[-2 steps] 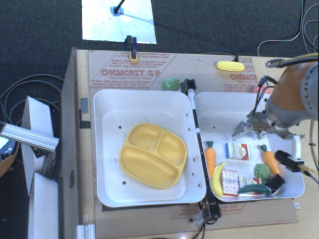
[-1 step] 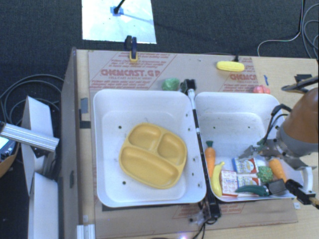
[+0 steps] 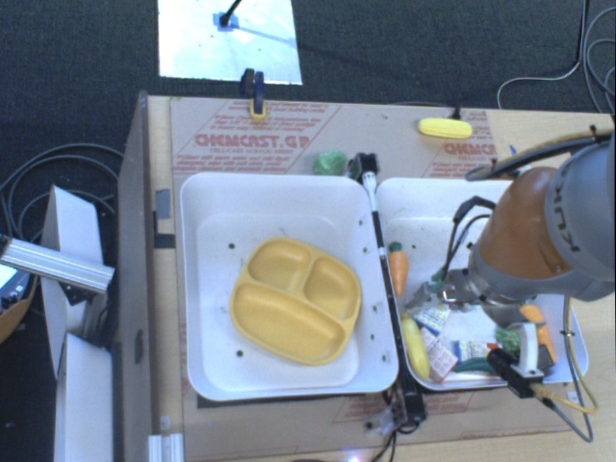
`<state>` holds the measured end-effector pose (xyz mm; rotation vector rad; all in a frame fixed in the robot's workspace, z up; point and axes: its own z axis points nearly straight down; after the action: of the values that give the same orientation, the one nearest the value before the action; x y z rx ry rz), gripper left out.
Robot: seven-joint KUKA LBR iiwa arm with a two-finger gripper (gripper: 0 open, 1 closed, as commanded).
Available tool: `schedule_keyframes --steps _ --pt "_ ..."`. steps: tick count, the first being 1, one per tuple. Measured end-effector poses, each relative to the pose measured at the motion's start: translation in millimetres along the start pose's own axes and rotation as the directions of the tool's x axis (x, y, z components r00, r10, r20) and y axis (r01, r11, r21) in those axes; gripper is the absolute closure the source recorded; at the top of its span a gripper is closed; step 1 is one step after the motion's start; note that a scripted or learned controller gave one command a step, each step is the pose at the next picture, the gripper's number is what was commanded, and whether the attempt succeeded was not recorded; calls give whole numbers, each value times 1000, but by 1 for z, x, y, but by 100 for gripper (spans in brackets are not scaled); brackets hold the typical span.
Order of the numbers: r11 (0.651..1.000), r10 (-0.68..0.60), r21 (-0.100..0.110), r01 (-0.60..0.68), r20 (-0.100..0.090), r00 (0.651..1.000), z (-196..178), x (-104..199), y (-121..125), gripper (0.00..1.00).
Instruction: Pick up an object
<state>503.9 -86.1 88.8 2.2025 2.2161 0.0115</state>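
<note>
Our grey arm [image 3: 577,210] with its orange band [image 3: 520,229]

We see rounded grey casings, a broad glossy orange segment, and thin black cables [image 3: 467,221] looping beside the wrist.

Yellow tray [image 3: 295,299], white bins [image 3: 207,258], orange carrot [image 3: 397,269].

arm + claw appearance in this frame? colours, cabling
The arm is rounded grey casing with a broad orange band above the wrist. Thin dark cables loop along the wrist toward the claw, which is dark and greyish; finer detail is unclear.
</note>
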Motion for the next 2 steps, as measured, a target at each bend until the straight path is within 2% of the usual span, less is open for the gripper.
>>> schedule_keyframes --steps 1,2 --pt "1000 -1 9 1 -6 1000 5 1 63 0" --pt "1000 1 14 -1 -7 1000 -5 1 60 100"
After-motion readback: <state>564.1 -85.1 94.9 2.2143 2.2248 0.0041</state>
